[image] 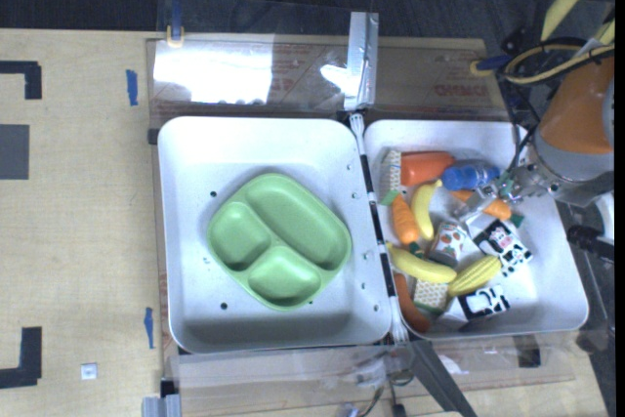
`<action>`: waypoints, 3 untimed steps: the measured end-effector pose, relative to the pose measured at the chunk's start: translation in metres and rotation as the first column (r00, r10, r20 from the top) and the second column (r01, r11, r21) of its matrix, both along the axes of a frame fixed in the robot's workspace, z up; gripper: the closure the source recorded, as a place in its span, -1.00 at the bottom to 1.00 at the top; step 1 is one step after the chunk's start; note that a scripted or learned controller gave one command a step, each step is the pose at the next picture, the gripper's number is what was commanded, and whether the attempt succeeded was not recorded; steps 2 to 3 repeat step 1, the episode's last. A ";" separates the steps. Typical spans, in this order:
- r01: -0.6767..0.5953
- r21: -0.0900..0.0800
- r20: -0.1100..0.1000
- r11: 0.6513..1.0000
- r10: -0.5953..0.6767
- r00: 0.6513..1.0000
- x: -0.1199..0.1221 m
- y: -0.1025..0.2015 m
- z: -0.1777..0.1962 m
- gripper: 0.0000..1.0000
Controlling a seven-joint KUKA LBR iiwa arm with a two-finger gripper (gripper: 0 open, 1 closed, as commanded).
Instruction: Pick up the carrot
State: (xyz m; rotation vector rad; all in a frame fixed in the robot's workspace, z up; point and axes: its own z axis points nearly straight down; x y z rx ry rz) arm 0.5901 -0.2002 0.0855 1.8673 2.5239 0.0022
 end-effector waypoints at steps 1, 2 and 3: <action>0.000 -0.002 0.005 1.000 0.000 1.000 0.002 0.000 0.012 1.00; 0.000 -0.002 0.005 1.000 0.000 1.000 0.002 0.000 0.012 1.00; 0.000 -0.002 0.005 1.000 0.000 1.000 0.002 0.000 0.012 1.00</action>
